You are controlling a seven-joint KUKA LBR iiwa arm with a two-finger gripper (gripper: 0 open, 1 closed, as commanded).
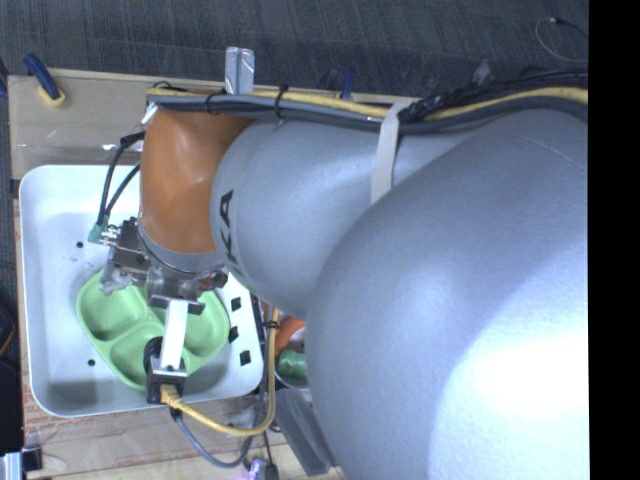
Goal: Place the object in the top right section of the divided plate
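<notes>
A light green divided plate (112, 320) lies in the left white bin (50, 268), toward its front. My gripper (160, 286) hangs directly over the plate's upper right part, and the wrist above it hides that section. No object is visible on the plate's exposed sections. The big grey arm with its orange band (185, 183) covers most of the view.
Beside the left bin's right wall, small parts of an orange thing (291, 331) and a green thing (292, 367) peek out under the arm. A wooden bench edge (90, 438) runs along the front. The arm hides the right bin.
</notes>
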